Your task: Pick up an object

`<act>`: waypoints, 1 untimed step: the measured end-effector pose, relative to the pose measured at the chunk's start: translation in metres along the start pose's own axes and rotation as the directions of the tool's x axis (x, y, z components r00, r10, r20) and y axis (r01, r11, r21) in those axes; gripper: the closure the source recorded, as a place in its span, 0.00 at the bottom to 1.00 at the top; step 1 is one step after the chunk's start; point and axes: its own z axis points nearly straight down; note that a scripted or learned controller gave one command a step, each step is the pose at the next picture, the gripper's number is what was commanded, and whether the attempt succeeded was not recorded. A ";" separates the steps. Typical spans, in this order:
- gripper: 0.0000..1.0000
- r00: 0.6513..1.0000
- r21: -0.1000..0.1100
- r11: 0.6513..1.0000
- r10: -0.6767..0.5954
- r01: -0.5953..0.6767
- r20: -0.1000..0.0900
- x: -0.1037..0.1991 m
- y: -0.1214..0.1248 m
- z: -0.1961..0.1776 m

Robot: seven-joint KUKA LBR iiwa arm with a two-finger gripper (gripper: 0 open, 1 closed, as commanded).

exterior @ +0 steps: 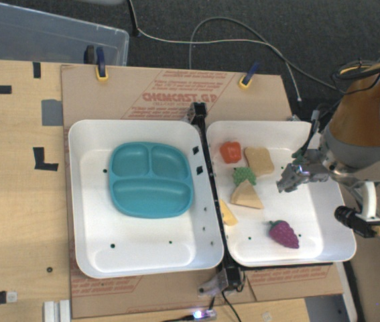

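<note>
Purple plastic grapes (283, 234), knobbly and matte, lie toward the front of the right bin (324, 250). Behind them sit a pale cheese-like wedge (246, 196), a bumpy green broccoli piece (244, 176), a tan bread-like block (259, 161) and a round red-orange tomato (230, 152); a thin yellow slice (226, 213) rests against the divider. A smooth teal compartment plate (151, 180) lies in the left bin (89, 260). Reaching in from the right, the grey arm with its orange band tilts down, its gripper (288, 182) low over the right bin's bare floor, just right of the wedge; whether it is parted or closed cannot be told, and nothing shows between its tips.
</note>
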 end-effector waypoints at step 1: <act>1.00 1.000 0.003 1.000 -0.004 0.004 -0.002 0.044 0.022 0.006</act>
